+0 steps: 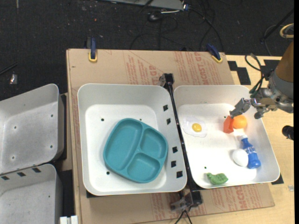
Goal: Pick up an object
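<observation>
Green scrap (pixel 217 178) nearest, crowded right bin (pixel 268 139), arm at its far edge.
White egg (pixel 240 157) touches blue bottle (pixel 251 154); farther back, orange ball (pixel 239 122) sits just beside the gripper (pixel 245 107); whether its jaws are wide or narrow I cannot tell. Closing there may nudge the ball away, or clip the bin wall.

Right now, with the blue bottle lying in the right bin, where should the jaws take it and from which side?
Probably across the blue body, coming straight down from above. The bottle lies flat with its white neck toward the orange ball, so the jaws should close across its narrow width. A white egg sits against its left side, leaving little room there; gripping slightly nearer the neck looks safer.
</observation>
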You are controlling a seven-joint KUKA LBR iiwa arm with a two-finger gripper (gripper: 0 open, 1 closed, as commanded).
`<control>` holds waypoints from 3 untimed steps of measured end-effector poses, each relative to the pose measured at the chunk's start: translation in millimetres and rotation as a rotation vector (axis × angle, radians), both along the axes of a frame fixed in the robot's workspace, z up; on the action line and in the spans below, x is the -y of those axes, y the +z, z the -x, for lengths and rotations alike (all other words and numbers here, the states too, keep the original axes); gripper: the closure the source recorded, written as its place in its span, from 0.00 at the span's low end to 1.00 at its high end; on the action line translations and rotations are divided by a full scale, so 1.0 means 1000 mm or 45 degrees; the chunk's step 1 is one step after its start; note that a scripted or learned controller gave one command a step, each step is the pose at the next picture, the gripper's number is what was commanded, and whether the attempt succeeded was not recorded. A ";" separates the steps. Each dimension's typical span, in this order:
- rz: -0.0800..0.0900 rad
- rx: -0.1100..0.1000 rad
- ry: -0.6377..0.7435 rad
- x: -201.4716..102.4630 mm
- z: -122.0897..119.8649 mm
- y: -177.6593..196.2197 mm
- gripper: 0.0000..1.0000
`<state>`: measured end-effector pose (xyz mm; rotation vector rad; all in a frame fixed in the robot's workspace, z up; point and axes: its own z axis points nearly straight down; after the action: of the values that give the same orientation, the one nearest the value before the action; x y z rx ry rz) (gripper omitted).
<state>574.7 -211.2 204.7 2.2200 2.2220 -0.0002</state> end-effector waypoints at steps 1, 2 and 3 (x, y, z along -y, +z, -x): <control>-0.002 -0.006 -0.001 -0.010 0.006 -0.056 0.00; -0.002 -0.006 -0.002 -0.010 0.006 -0.109 0.00; 0.000 0.001 -0.001 -0.010 0.005 -0.096 1.00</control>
<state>570.0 -201.2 108.9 2.2204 2.2203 0.0006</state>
